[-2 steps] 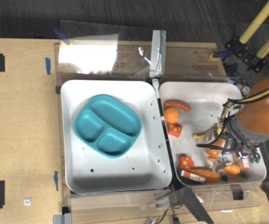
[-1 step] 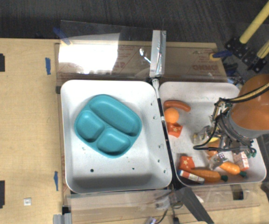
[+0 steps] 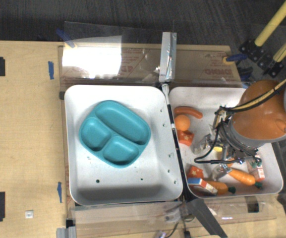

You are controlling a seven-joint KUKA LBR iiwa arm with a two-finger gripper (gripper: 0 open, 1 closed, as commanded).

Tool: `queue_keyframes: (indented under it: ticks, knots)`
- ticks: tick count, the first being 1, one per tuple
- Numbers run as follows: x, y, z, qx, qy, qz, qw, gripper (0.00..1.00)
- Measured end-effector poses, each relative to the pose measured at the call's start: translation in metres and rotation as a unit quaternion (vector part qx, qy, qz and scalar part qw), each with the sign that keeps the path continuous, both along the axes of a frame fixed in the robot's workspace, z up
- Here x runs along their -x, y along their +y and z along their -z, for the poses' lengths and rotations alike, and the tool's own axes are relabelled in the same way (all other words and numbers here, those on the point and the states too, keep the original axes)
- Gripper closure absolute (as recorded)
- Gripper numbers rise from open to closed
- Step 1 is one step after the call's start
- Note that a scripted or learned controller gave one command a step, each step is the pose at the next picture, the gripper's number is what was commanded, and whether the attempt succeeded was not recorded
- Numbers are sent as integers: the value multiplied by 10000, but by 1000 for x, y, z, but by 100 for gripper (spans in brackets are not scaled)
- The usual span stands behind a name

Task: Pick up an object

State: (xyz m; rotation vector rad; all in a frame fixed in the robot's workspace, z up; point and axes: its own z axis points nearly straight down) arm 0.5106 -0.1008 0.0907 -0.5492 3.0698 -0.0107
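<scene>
Nearest the camera, along the front edge of the right bin, lay a small red-and-white carton and an orange carrot with a green tip. My claw hung low over that bin, just behind the carrot and beside the carton. Cables and my own wrist covered it, so I could not tell how it stood, and I saw nothing lifted in it. By my judgement the pick was not yet done: every object lay on the bin floor, and the closing and lifting were left.

Toward the back left corner of the right bin sat an orange sausage-shaped piece, with a round orange fruit just in front of it and a red-orange piece in front of that, all close to the left wall. Another small carton lay near the right wall.

At the middle of the left bin rested 1 teal divided plate with 3 compartments, well apart from my claw.

Crowding at the front edge looked the main hindrance, since carrot and carton lay close together and the bin wall stood just beyond them.
</scene>
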Motion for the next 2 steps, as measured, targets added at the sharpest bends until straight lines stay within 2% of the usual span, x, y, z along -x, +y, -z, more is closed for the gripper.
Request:
queue_keyframes:
  ticks: [1, 2]
  knots:
    - [-50, -20, -72, -17, 55, 519, 9986, 0]
    - [-5, -25, -3, -22, 51, 778, 9970, 0]
